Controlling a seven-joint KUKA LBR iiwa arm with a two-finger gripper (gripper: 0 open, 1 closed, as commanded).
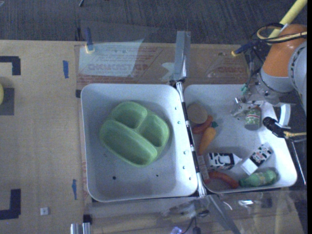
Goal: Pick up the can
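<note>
Can: small round metal can with a green label (252,119), at 2 o'clock in the white right bin (229,139)
Gripper: silver two-finger gripper (246,107), right at the can's 11 o'clock; I cannot tell its grip
Arm: grey arm with orange band (282,52), reaching down from 1 o'clock

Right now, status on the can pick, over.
Gripper down in the right bin, at the can. Hold on can unconfirmed. Carrot and cartons lie apart from it.
</note>
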